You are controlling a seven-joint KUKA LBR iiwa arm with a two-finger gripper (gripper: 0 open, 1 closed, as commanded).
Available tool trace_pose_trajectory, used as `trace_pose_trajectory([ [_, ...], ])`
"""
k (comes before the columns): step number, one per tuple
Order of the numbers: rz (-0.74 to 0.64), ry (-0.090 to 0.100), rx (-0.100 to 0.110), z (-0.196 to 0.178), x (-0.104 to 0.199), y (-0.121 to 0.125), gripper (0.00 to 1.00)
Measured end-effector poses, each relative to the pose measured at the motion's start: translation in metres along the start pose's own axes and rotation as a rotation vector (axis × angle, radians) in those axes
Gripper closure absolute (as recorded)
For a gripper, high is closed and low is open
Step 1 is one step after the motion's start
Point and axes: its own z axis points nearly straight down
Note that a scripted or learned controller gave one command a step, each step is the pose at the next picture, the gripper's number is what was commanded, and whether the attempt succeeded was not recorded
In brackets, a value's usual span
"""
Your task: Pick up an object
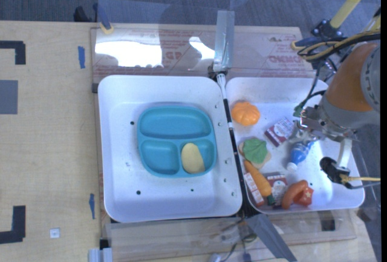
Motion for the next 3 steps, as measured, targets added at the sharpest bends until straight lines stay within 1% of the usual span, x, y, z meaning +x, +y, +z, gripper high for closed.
trace_pose_trajectory([
  [1, 0.0, 0.0, 0.007, 0.003, 0.0, -0.002, 0.0],
  [2, -0.088, 0.0, 0.008, 0.002, 0.012, -0.056, 0.0],
  [3, -0.371, 0.001, 0.005, 0.001, 0.032, -0.085, 0.0],
])
